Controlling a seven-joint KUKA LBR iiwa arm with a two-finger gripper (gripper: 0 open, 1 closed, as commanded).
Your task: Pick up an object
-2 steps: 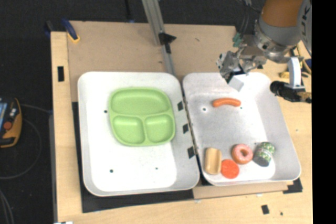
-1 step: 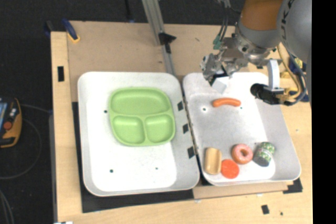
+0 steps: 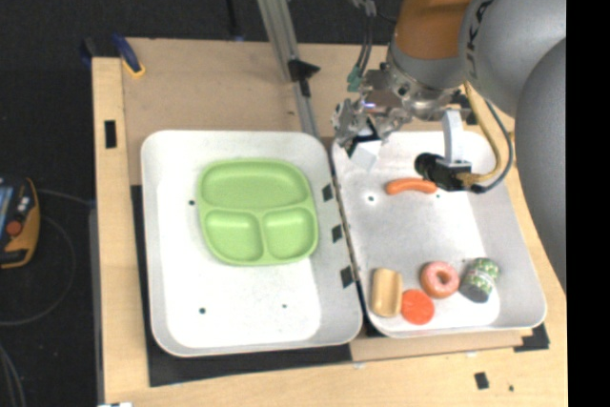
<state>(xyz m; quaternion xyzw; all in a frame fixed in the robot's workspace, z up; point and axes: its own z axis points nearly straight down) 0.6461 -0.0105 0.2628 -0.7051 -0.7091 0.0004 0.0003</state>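
Note:
My gripper (image 3: 365,125) hangs over the far left corner of the right bin (image 3: 429,234), under the orange wrist band. An orange carrot-shaped piece (image 3: 411,188) lies in that bin, a short way to the gripper's right and nearer the front. Along the bin's front edge lie a tan cylinder (image 3: 385,292), a red-orange round piece (image 3: 416,307), a pink donut (image 3: 439,278) and a green and white object (image 3: 480,279). I see nothing held by the gripper.
A green divided plate (image 3: 257,210) sits in the left bin (image 3: 176,300). A grey metal rail (image 3: 276,24) slants up from the gap between the bins at the back. The arm's bulk covers the right bin's far right side.

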